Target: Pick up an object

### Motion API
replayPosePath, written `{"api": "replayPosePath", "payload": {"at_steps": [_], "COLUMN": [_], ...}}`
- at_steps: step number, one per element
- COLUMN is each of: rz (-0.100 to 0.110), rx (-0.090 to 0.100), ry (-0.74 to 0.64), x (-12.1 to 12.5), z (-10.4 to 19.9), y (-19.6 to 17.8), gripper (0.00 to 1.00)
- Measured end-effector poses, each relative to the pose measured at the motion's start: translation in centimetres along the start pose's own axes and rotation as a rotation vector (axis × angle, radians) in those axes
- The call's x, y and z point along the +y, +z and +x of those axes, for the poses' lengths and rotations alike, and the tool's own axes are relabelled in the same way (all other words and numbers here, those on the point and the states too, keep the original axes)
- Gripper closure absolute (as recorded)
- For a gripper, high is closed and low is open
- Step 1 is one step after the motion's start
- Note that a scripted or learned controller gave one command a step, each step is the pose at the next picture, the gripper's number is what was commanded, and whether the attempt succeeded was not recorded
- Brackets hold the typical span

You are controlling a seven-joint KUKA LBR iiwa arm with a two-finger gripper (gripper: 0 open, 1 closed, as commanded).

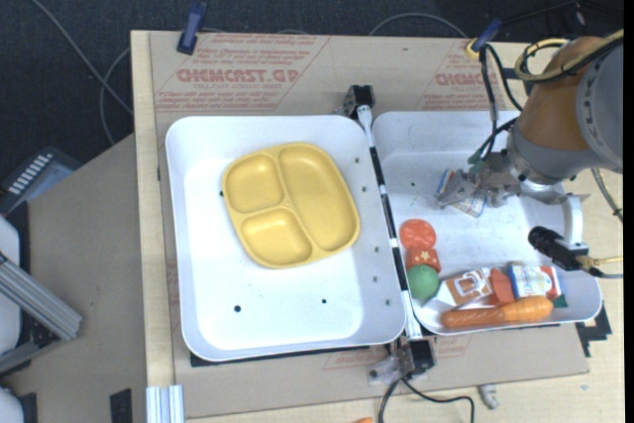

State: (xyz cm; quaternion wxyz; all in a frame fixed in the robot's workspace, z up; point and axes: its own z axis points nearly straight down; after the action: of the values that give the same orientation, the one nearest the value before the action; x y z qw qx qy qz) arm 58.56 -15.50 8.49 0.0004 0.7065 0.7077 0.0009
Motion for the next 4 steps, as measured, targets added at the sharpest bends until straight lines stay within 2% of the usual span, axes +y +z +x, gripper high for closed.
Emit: {"api": "replayPosePath", "payload": {"at_steps": [1, 2, 3, 4], "rz": [-0.001, 0.003, 0.001, 0.006], "rx": [-0.003, 0.0, -0.002, 0.002], "ry": [0.001, 0.001, 0.0, -0.001], "x": [4.1, 3.2, 3.3, 8.1], "z": [-5.6, -3.4, -3.4, 5.3], "y": [-1.0, 0.0, -1.0, -2.5], "gripper": [0.0, 0.0, 1.0, 1.0]}}
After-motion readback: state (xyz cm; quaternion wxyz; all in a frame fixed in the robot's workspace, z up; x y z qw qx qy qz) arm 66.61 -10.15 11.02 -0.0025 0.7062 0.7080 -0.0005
